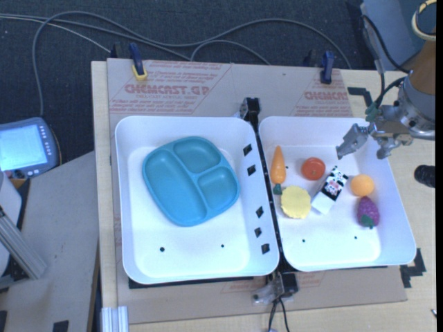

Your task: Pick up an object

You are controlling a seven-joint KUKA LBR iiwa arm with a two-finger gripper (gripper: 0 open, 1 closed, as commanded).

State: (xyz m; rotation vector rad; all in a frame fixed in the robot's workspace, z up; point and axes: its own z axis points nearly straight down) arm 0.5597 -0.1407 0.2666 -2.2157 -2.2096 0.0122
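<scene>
Gripper (pixel 365 144) hangs with its fingers spread and nothing between them, near the right bin's (pixel 346 258) far right corner. Nearest below it toward the bin's middle lies the black-and-white carton (pixel 330 188), its long axis slanting toward that corner, with the tomato (pixel 313 168) just beside.

The gripper (pixel 365 144) hangs with spread fingers above the right bin's (pixel 394 251) far side; carrot (pixel 277 164), tomato (pixel 313 168), orange (pixel 361 185) and milk carton (pixel 331 189) lie below it.
</scene>
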